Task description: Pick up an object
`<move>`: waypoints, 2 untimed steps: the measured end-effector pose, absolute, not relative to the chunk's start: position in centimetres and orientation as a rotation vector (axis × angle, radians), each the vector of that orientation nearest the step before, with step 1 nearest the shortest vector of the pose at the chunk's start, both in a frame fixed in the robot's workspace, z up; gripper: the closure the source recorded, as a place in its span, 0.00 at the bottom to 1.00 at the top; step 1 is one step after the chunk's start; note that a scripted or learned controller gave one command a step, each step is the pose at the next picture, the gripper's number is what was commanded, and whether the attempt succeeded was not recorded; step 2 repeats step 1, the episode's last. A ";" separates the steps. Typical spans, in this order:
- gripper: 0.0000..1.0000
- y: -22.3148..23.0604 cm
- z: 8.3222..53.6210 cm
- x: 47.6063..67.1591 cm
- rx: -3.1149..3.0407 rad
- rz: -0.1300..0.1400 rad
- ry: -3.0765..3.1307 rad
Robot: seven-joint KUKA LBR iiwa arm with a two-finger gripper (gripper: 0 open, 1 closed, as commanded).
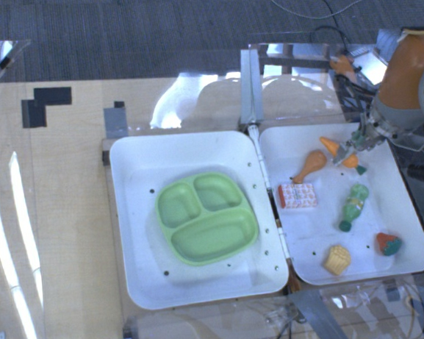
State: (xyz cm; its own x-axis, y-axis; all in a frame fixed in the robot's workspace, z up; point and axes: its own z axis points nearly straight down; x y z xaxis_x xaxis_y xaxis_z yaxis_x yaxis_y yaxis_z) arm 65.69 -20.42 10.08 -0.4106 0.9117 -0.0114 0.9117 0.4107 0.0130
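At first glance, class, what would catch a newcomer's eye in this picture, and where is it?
The big green divided plate stands out, lying alone in the left bin. Next come the small toys scattered in the right bin, such as a green bottle and an orange drumstick. The arm's hand sits over that bin's far right corner.

In the right bin, a toy drumstick (312, 165) lies slanted at about 11 o'clock. An orange carrot (331, 146) sits at 12, a green bottle (354, 206) near the middle, and a yellow corn piece (337, 259) at 6.
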 end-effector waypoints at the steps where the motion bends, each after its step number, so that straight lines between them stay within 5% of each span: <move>1: 1.00 -18.5 20.8 67.2 1.607 0.007 2.684; 2: 1.00 -18.5 20.8 67.2 1.607 0.007 2.684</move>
